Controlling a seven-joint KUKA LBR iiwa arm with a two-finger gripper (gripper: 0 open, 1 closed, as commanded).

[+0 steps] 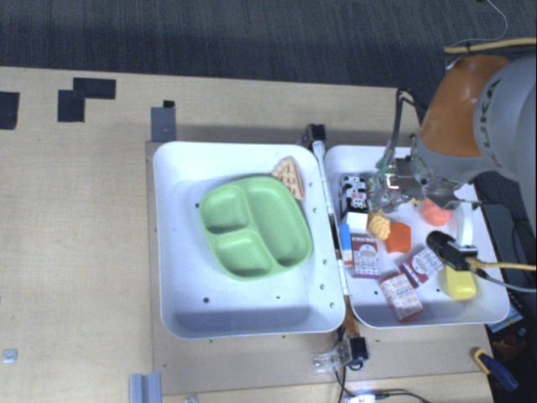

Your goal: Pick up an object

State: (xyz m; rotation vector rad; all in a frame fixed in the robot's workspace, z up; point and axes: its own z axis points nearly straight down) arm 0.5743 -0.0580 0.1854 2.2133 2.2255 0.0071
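The claw hangs low in the right bin; whether it is open or closed I cannot tell. Just below it lies a yellow toy, beside an orange block.

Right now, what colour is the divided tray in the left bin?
Light green tray, seen in the camera view.

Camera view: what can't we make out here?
- Gripper: its tips blur into the clutter in the right bin, so its state and any grasp are unreadable.
- Right bin's far right corner: covered by the arm.
- Small packets: print too small to read.
- Waffle piece: partly hidden behind the green tray.
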